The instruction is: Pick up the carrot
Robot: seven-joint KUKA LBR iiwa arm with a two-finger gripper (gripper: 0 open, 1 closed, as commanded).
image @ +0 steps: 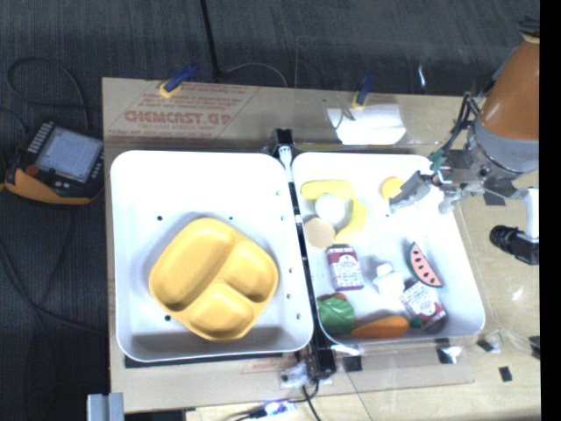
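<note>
Carrot (pixel 380 327) first, nearest me: it lies on its side along the near wall of the right bin (pixel 465 266), its green top (pixel 337 311) to the left and a small red packet (pixel 421 301) just beside its tip. It looks like a light, stiff, smooth plastic toy, so I'd grab across the thick orange middle. Farther back, the gripper (pixel 421 188) hovers by the far-right corner, fingers apart, holding nothing.

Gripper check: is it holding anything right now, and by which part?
Nothing is held. The gripper hovers over the right bin's upper right corner, nothing between its fingers; the carrot lies by the near wall.
</note>
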